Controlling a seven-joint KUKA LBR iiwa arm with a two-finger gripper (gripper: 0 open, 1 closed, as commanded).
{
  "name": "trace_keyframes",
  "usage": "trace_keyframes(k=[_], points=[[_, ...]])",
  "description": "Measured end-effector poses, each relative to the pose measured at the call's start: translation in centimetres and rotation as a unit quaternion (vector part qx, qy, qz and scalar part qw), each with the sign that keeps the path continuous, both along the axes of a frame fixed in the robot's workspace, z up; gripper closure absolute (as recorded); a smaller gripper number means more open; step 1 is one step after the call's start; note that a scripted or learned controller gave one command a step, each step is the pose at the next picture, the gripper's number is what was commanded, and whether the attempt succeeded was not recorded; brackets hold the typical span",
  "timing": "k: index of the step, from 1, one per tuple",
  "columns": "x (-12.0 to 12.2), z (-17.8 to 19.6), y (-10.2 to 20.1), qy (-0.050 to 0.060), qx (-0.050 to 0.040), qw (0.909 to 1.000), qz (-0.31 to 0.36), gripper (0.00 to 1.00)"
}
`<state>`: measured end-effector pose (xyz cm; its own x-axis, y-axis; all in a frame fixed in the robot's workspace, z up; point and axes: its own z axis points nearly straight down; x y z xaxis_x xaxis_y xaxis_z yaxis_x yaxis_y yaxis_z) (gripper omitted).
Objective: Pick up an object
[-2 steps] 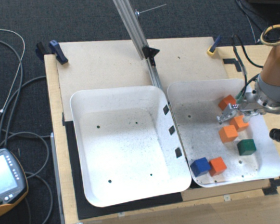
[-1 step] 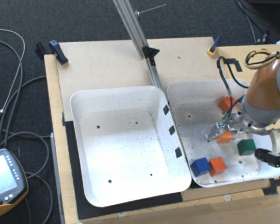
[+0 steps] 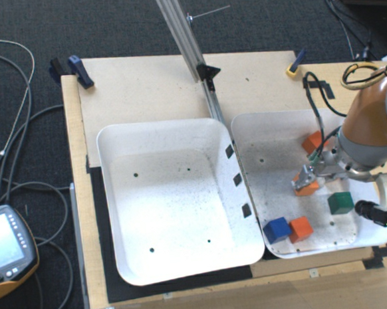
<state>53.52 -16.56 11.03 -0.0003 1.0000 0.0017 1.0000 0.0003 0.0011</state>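
1. an orange block [image 3: 307, 188] lies in the right bin [image 3: 265, 135], right at the tip of the claw [image 3: 304, 179]; whether the claw grips it or how wide it stands, i cannot tell.
2. another orange block [image 3: 312, 142] sits at 12 o'clock from the claw, partly behind a cable.
3. a green cube [image 3: 341, 203] rests at 4 o'clock from the claw.
4. a blue cube [image 3: 277, 230] and an orange cube [image 3: 301, 229] sit side by side at 6 o'clock, near the bin's front rim.
5. the left bin [image 3: 113, 150] lies at 9 o'clock on the surface [image 3: 141, 88].
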Motion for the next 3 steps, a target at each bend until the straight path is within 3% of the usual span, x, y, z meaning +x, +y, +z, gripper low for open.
trace_keyframes(k=[1, 2, 3], points=[[6.8, 2.9, 5.6, -0.003, -0.0004, 1.0, 0.005, 1.0], [9.2, 0.2, 3.0, 0.0, -0.0017, 1.0, 0.0, 1.0], [13.4, 9.5, 9.7, -0.005, 0.0, 1.0, 0.004, 1.0]])
